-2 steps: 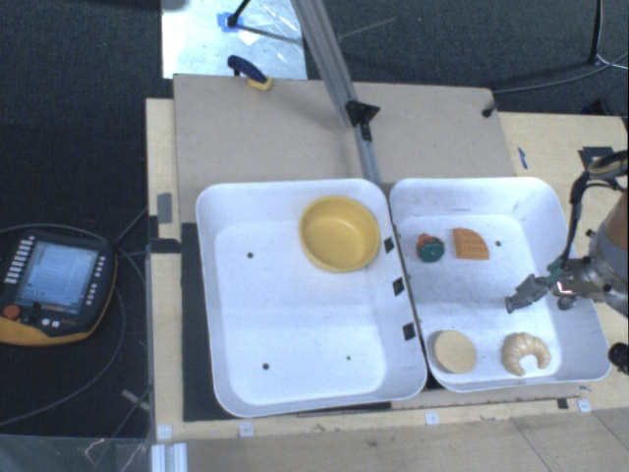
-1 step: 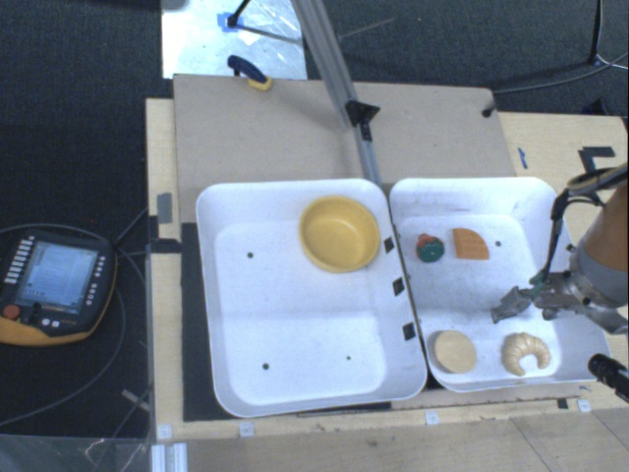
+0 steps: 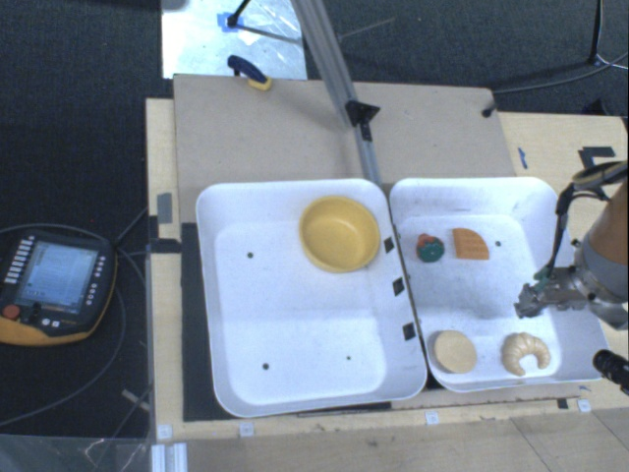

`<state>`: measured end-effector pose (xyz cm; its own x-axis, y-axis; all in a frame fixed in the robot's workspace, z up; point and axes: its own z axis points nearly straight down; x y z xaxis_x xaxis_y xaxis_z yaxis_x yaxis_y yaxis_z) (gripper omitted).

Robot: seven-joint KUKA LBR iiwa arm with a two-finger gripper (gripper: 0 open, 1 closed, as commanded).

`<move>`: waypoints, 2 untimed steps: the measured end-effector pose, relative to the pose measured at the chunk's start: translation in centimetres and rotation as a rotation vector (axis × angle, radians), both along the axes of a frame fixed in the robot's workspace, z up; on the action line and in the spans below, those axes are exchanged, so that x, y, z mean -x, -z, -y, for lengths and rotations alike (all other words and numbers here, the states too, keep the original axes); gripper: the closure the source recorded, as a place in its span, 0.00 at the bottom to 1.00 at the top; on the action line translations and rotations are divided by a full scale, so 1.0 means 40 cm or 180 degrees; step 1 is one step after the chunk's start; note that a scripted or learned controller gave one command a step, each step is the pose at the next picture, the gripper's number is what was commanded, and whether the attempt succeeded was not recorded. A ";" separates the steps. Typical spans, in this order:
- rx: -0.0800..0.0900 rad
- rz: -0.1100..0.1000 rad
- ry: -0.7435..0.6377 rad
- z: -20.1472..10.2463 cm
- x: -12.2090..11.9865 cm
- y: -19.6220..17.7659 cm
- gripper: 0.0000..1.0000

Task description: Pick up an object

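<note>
The right bin (image 3: 511, 193) holds a croissant (image 3: 526, 352) at its front right, a round pale biscuit (image 3: 455, 351) at its front left, an orange bread slice (image 3: 470, 245) and a small green and red fruit (image 3: 429, 249) near the back. A yellow bowl (image 3: 339, 233) sits at the back of the left bin (image 3: 236, 362). My gripper (image 3: 536, 301) hangs at the right bin's right side, just above and behind the croissant, with nothing seen in it.
A metal pole (image 3: 329, 52) slants over the cardboard sheet behind the bins. A teach pendant (image 3: 49, 283) lies on the floor at the left. The arm (image 3: 604, 254) comes in at the right edge.
</note>
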<state>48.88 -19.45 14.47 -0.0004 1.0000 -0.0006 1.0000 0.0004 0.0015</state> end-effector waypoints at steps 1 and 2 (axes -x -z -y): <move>0.0003 0.0014 -0.0004 -0.018 -0.008 -0.149 1.00; 0.0001 0.0006 -0.0002 -0.018 -0.010 -0.222 1.00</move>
